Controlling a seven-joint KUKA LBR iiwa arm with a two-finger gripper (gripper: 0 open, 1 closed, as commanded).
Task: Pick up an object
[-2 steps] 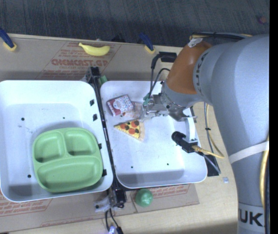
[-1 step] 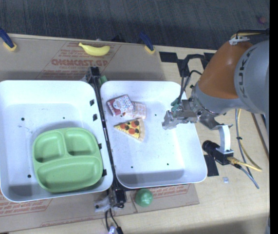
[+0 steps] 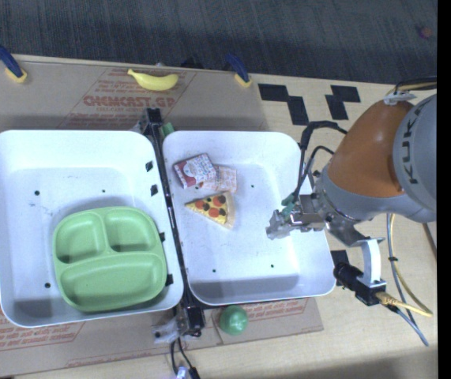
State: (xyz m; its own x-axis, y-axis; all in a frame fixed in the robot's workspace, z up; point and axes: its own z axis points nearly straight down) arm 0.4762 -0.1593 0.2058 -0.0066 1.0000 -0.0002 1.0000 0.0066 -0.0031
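step: approach | two-finger gripper (image 3: 276, 226) over right white bin (image 3: 288, 279), near its right wall; you cannot tell its opening | target: triangular pizza-slice toy (image 3: 213, 208) mid-bin, touching red-and-white carton (image 3: 196, 170) | you should descend centred, clear of carton

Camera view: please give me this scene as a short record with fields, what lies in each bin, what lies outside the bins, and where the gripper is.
left bin: green divided plate
right bin: toy pizza slice; small red and white packet, beside a tan piece
outside the bins: yellow banana on the cardboard at the far side; green ball at the near side
gripper: above the right side of the right bin, nothing visible between its fingers
arm: reaches in from the right
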